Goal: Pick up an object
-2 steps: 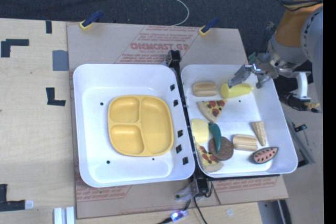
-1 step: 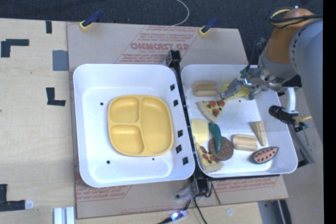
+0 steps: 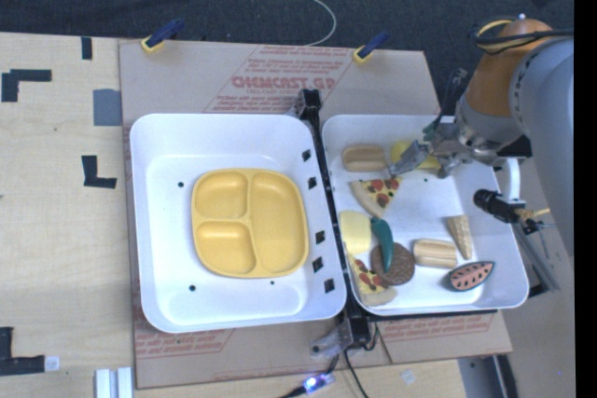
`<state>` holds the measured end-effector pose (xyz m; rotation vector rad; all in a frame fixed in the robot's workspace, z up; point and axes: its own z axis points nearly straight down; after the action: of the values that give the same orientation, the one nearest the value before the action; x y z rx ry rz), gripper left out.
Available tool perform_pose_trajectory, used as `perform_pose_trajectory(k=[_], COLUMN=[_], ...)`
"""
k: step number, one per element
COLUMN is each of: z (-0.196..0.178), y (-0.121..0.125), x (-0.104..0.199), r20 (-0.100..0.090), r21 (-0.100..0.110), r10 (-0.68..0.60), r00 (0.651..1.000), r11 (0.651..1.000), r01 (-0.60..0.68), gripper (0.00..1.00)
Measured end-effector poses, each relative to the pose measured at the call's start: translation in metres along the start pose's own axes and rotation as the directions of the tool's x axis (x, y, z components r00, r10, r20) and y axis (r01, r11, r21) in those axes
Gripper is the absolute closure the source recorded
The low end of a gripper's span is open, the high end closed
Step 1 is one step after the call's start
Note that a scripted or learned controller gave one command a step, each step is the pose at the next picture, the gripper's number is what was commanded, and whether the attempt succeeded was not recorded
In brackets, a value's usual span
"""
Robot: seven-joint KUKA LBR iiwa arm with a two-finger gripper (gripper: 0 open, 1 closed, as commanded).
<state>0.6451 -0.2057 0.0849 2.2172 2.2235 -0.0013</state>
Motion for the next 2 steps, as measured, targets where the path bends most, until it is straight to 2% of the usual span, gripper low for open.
perform_pose_trajectory(k=[1, 2], z=[-0.010, -0.073], y=[0.000, 0.001], x=[0.001, -0.005], r20=[0.000, 0.000], r21=[0.002, -0.004], r10=[-0.002, 0.003], r00=[1.000, 1.000], r11=[1.000, 1.000], r01=[0.002, -0.003], gripper=[1.00, 1.00])
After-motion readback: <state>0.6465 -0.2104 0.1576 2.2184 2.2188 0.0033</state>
